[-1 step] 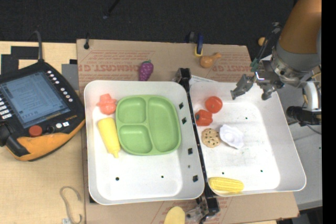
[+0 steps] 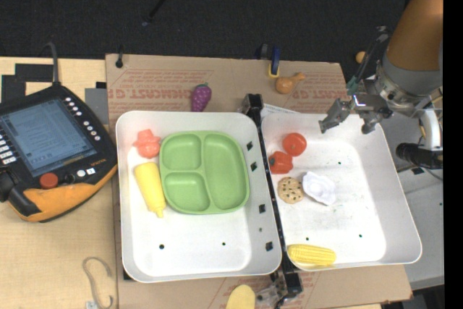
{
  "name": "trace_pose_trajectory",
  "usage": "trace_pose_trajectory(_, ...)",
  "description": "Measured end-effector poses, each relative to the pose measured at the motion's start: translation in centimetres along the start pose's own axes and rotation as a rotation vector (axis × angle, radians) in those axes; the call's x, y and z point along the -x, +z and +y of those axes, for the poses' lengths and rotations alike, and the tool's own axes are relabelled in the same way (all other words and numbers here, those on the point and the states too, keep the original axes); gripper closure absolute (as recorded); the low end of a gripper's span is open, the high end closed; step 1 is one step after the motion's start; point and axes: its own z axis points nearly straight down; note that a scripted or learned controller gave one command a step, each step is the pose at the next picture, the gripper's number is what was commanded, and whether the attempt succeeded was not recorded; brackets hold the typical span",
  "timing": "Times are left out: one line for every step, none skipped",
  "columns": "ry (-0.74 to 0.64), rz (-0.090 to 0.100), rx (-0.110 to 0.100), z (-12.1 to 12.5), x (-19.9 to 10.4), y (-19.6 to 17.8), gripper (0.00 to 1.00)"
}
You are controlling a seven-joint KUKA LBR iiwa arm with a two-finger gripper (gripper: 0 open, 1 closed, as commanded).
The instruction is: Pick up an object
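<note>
Gripper (image 2: 350, 117): you see its fingers spread, holding nothing, over the right bin's (image 2: 405, 242) far rim. Left to right there: red pieces (image 2: 281, 162), cookie (image 2: 290, 190), corn cob (image 2: 312, 255) lying left-right, crumpled white item (image 2: 319, 188), hard to identify.

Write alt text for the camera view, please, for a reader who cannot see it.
The arm's open claw hovers over the right bin's far edge, holding nothing. That bin holds a tomato, cookie and corn cob; the left bin holds a green divided plate.
</note>
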Motion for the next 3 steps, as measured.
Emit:
trace_pose_trajectory(0.003,0.001,-0.004,-0.4,-0.7,4.7,0.00)
trace_pose_trajectory(-0.001,0.001,-0.006,-0.6,-1.2,11.2,0.00)
trace_pose_trajectory(0.006,-0.002,0.005,-0.5,-0.9,14.9,0.00)
